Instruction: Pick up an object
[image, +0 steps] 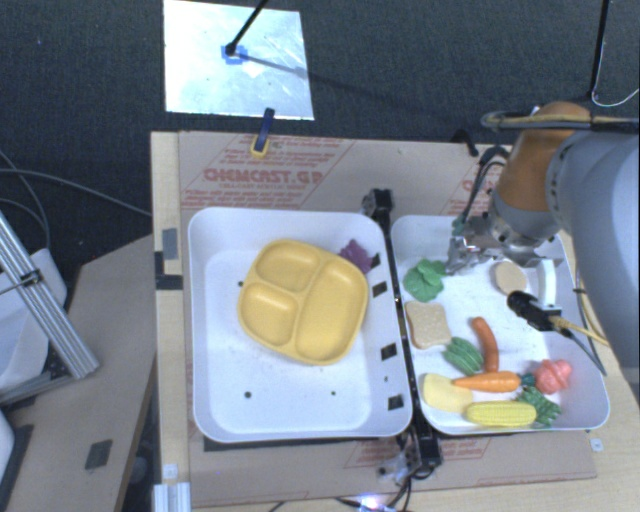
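Note:
The right bin (590, 400) holds several toy foods. A green leafy piece (424, 280) lies at its upper left, with a bread slice (428, 324) just below it. My gripper (461, 256) hangs low over the bin's upper left part, just right of and above the green leafy piece. A beige oval piece (509, 276) lies to the gripper's right. Nothing shows between the gripper and the bin floor.
Lower in the right bin lie an orange sausage (485, 340), a carrot (487, 381), corn (500, 413), a yellow wedge (445, 392) and a pink fruit (552, 375). The left bin (215, 400) bears a yellow divided plate (303, 300) and a purple piece (355, 254).

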